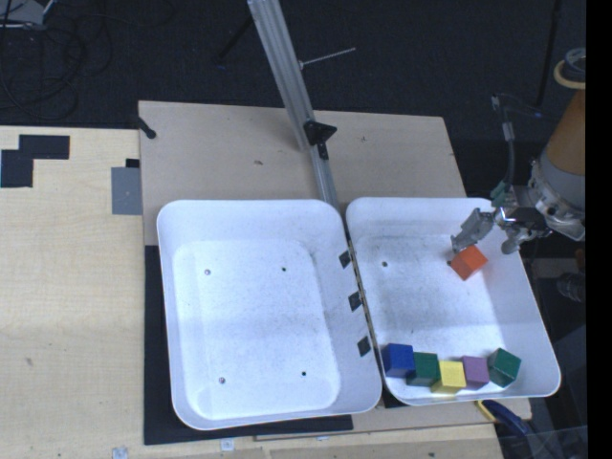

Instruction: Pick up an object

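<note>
Two bins on bench (239, 151). Your claw (490, 229) over right bin (535, 352), fingers spread wide, gripping nothing; orange block (468, 262) just below near finger. Five blocks (449, 366) along near edge.

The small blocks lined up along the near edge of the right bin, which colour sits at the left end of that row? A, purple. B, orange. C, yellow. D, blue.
D: the blue block is leftmost in the row along the near wall of the right bin, followed by a dark green block, a yellow block, a purple block and another green block; the orange block lies apart, farther back near the tool.
</note>
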Tool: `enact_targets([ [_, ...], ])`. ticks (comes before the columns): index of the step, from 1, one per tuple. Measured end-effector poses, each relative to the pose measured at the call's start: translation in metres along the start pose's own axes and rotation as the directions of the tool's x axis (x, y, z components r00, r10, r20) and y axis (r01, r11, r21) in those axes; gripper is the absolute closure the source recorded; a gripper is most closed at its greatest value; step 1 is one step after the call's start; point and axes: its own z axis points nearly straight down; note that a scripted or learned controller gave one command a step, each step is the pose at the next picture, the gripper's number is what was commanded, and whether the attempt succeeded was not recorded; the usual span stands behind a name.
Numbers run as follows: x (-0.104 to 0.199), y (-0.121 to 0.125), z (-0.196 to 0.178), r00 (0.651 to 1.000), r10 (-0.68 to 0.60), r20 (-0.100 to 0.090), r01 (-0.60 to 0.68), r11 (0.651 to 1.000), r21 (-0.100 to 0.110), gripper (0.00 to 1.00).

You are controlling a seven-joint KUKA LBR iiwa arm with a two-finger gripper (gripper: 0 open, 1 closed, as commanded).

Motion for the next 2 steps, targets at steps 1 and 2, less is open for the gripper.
enact_targets([
  [1, -0.022, -0.009, 0.001, 1.0, 0.0, 0.0, 0.0, 1.0, 0.001, 0.0],
  [2, -0.041, 0.014, 0.165, 1.0, -0.001, 0.001, 0.001, 1.0, -0.003, 0.0],
])
